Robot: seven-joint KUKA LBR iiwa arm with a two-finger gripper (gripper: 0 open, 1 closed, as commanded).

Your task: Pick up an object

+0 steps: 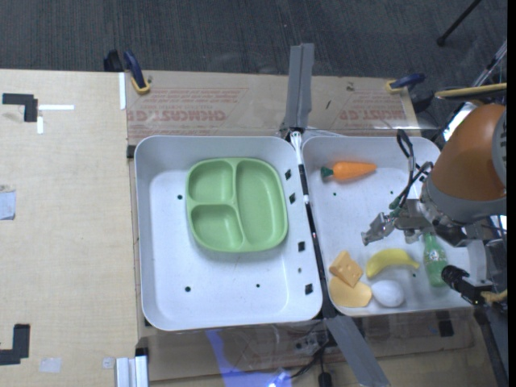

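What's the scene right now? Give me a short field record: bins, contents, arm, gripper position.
left bin: holds a green divided plate
right bin: carrot near the far wall; banana, cheese wedge, white egg, orange disc near the front; green bottle at the right
arm: reaches in over the right bin
gripper: low in the right bin, just above the banana; grasp not visible

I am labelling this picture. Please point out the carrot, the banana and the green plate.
carrot (353, 169): camera view, middle of its orange body.
banana (393, 260): camera view, middle of its curve.
green plate (258, 196): camera view, floor of its large compartment.
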